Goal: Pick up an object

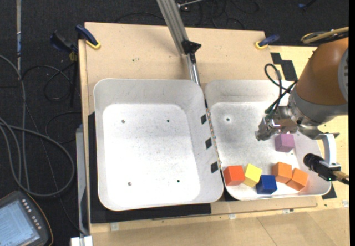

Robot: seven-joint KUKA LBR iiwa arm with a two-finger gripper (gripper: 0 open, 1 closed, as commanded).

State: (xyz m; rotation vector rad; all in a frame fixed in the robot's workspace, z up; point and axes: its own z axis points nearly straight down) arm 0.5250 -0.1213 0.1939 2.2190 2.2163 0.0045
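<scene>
My gripper (270, 128) hangs over the right bin (236, 98), in its right half, with the orange-banded arm (327, 73) coming in from the right. A purple cube (285, 142) lies just below and to the right of the gripper, close to it or touching it; nothing shows between the fingers. Along the bin's front wall sit an orange-red cube (234, 174), a yellow cube (252, 174), a blue cube (267, 184) and two orange cubes (283, 171) (299, 178).
The left bin (147, 139) lies beside the right one, with a ridge between them. A slanted metal pole (169, 9) crosses the back of the bench. Clamps sit at the bench's back corners, and a black fitting (319, 166) sticks out by the right bin's front right corner.
</scene>
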